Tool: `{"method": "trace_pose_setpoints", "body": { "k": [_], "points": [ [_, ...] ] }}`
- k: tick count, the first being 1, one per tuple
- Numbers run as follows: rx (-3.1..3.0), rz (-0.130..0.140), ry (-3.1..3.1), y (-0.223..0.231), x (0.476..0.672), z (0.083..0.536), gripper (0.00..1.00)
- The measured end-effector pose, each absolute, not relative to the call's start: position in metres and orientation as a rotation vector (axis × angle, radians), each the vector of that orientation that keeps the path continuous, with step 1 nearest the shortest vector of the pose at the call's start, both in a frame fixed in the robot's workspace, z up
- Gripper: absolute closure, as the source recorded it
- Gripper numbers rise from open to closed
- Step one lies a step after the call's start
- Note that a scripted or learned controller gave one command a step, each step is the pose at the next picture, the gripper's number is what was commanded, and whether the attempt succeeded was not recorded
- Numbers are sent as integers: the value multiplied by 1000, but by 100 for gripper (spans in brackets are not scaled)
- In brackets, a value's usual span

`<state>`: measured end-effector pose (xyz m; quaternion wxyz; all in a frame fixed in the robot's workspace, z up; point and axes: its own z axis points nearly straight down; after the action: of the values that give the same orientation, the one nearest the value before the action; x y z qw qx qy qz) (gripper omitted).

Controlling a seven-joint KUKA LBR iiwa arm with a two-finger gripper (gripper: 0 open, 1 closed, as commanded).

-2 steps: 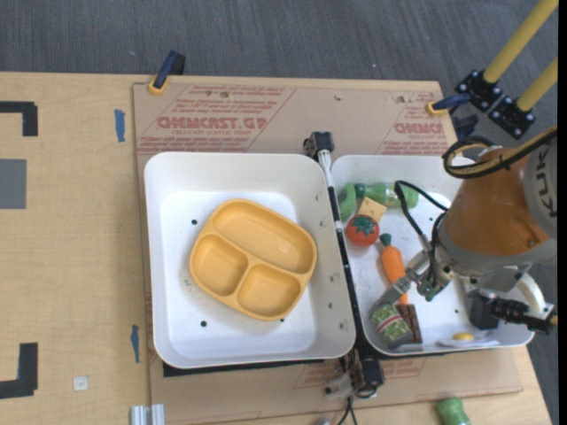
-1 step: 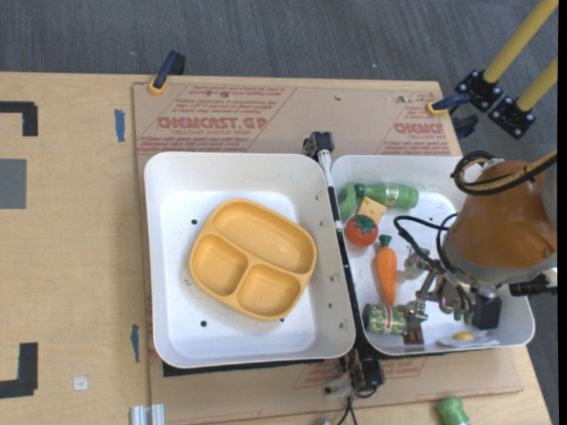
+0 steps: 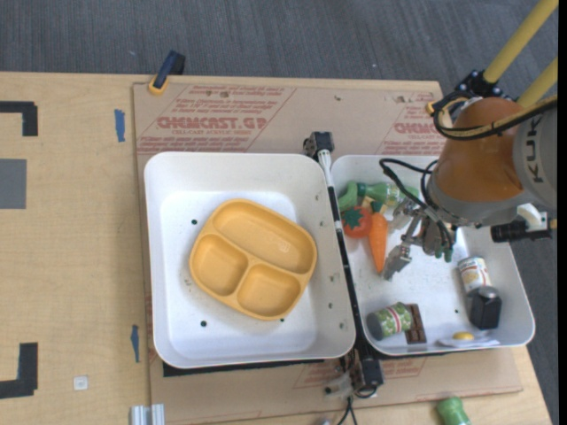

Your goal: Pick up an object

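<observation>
1. Carrot (image 3: 378, 238), a small orange toy with a tapered body, is judged light, stiff and somewhat slick; the thicker upper half would best be pinched across its width.
2. It is found in the right bin (image 3: 523, 304), near the bin's left wall, below a cluster of green toys (image 3: 363, 195).
3. The gripper (image 3: 400, 259) is seen just beside the carrot, at its four o'clock; nothing is seen held, and whether it is released or clenched cannot be told.
</observation>
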<state>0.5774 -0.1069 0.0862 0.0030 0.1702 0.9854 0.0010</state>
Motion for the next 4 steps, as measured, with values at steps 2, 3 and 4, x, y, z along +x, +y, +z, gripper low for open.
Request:
{"method": "trace_pose_setpoints", "body": {
  "k": [2,3,4],
  "points": [
    [-338,1,3120,-91,614,86,0],
    [-88,2,3136,-91,598,86,0],
    [268,1,3126,-92,588,86,0]
  ]
}}
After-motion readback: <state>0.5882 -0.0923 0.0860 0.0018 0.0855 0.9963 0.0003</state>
